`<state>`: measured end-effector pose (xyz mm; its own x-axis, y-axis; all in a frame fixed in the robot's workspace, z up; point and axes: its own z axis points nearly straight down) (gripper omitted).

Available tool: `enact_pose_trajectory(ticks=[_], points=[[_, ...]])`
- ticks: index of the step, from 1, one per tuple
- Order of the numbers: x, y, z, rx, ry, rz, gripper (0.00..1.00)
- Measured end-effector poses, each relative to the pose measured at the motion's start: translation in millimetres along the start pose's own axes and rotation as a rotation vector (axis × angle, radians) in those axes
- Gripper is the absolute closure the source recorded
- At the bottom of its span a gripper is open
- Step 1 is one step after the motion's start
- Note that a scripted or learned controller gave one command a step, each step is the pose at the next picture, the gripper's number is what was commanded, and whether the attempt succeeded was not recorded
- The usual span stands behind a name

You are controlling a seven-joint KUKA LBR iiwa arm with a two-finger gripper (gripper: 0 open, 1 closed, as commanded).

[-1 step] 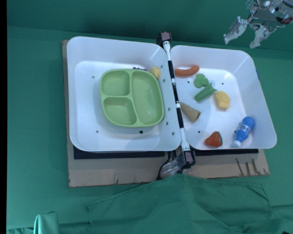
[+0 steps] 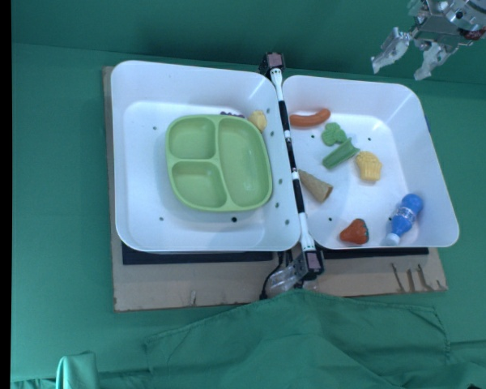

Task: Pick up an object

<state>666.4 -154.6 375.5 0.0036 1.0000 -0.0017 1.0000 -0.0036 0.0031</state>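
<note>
Nothing is picked yet, so I take any of the small toy foods in the right white plastic bin (image 2: 421, 120) as my candidate: an orange-red sausage (image 2: 309, 118) near the far left corner, a green broccoli piece (image 2: 338, 145) just below it, a yellow corn cob (image 2: 368, 165) beside that, a tan cone (image 2: 315, 185) close to the divider, a red strawberry (image 2: 355, 232) and a blue-and-white bottle (image 2: 404, 217) lying along the near edge. The left white bin (image 2: 138, 96) carries a light green three-compartment plate (image 2: 219, 162), with a small yellowish item (image 2: 259, 120) just beyond its far right corner; I cannot tell what that is. My gripper (image 2: 412, 55) hangs above the counter (image 2: 57, 177) past the right bin's far right corner, jaws spread open and holding nothing. I judge this the approach step: next I need to swing in over the bin, centre on one piece and descend. The arm above the wrist is cut off by the frame, and a green cloth (image 2: 308, 339) covers the near foreground.
</note>
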Motion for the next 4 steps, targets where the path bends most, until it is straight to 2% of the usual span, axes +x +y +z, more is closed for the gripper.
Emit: enact_pose_trajectory(ticks=[2,4], points=[[3,6,79,0.003,-0.001,0.000,0.00],[-19,0,185,0.004,-0.001,0.001,0.00]])
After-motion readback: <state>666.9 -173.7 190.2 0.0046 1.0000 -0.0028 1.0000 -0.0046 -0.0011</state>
